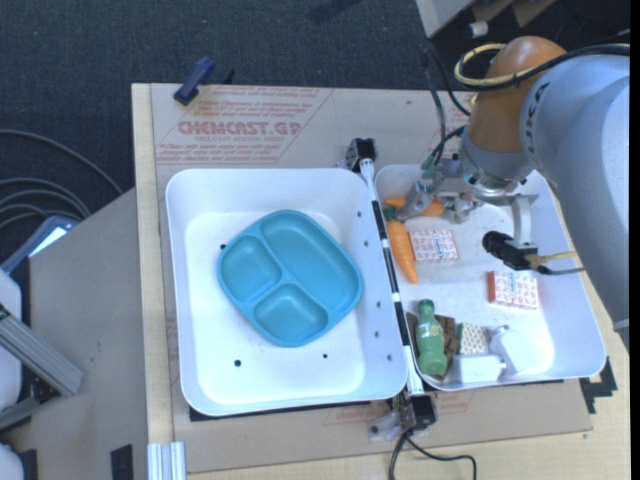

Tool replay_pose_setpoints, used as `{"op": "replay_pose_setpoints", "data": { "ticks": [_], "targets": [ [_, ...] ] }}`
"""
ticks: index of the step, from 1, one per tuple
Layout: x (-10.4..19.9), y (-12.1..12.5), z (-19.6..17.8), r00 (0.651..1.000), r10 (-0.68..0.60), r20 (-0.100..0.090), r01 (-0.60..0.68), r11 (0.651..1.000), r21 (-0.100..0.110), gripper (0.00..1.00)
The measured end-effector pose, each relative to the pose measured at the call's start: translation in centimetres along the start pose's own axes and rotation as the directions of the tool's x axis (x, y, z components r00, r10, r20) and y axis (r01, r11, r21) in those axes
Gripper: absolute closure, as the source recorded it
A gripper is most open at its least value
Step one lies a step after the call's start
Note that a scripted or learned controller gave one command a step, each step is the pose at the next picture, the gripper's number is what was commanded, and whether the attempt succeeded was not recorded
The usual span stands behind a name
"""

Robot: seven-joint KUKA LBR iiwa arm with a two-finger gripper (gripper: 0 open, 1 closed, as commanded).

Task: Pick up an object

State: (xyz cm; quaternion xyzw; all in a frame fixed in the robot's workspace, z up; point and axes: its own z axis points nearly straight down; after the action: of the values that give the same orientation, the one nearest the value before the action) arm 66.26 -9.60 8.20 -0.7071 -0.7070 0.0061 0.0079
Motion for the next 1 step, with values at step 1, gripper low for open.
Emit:
{"op": "replay_pose_setpoints", "data": {
  "ticks": [1],
  "targets": [
    [-2.21,0.03,-0.02,1.0,0.001,0.0,-0.001,1.0,-0.003,0.0]
  ]
}}
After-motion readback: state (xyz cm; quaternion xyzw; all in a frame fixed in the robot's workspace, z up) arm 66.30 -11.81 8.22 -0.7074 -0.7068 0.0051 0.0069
